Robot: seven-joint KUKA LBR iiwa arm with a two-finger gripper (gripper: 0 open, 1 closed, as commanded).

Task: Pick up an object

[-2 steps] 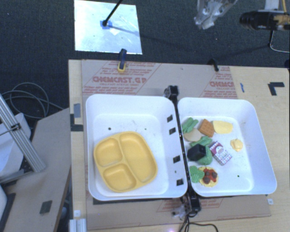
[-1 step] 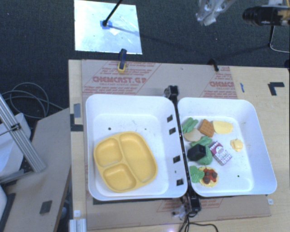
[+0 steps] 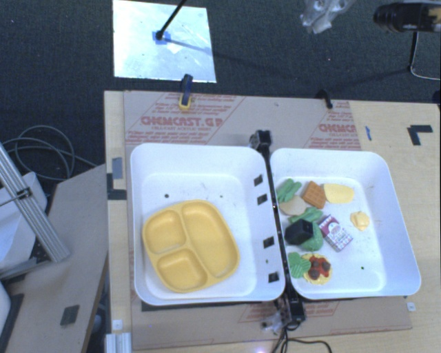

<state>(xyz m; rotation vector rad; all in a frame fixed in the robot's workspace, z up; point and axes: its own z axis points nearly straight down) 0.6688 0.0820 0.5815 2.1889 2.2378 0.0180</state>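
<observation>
- A dark carpeted floor surrounds the tabletop (image 3: pixel 117 138), which is covered with a cardboard-coloured sheet printed in red lettering; a shiny metal plate (image 3: pixel 164 41) lies on the floor beyond it.
- Two shallow white bins sit side by side on the tabletop, touching along a black clipped seam.
- The left bin (image 3: pixel 200 165) holds a yellow divided tray (image 3: pixel 189 245) with three compartments, lying tilted toward the near left corner.
- The right bin (image 3: pixel 375 207) holds a cluster of small toy foods against its left wall: a green leafy piece (image 3: pixel 288 188), an orange waffle-like square (image 3: pixel 313 194), a pale yellow wedge (image 3: pixel 338 194), a small yellow lump (image 3: pixel 360 220) a little apart to the right, a black block (image 3: pixel 299 231) resting on green, a red-and-white carton (image 3: pixel 335 232) just beside it, and a round yellow piece with red bits (image 3: pixel 318 269) near the front.
- At the top edge, well above the bins and beyond the tabletop's far side, a pale blurred shape is probably the pincer (image 3: pixel 321 14); whether it is open or closed I cannot tell, and nothing is visible in its hold.
- Judging from this, the task has hardly begun: every object lies in its bin, none lifted.
- What is left is everything: choosing an object, descending on it, closing and lifting.
</observation>
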